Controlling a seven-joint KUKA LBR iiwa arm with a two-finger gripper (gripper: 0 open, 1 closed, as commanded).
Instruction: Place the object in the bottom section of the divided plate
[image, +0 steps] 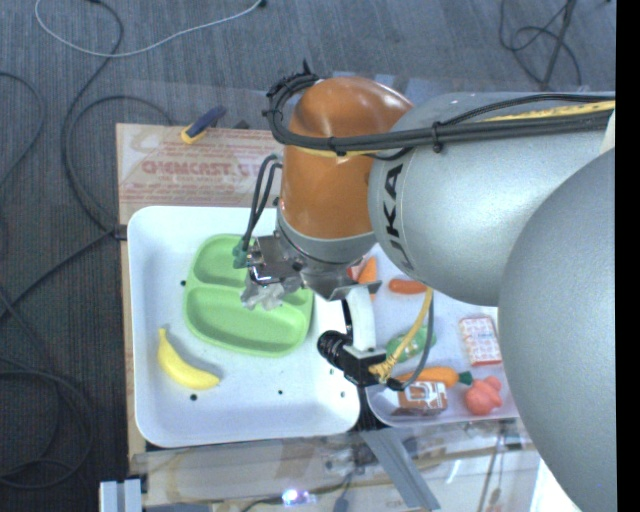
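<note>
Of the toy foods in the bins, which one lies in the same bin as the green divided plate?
The yellow banana, lying alone at the plate's lower left in the left bin. The carrots and the red strawberry lie in the right bin.

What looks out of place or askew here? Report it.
Nothing is spilled or damaged. The green divided plate sits at a slant in the left bin, and the banana lies outside it on the bin floor. The gripper hovers over the plate.
</note>
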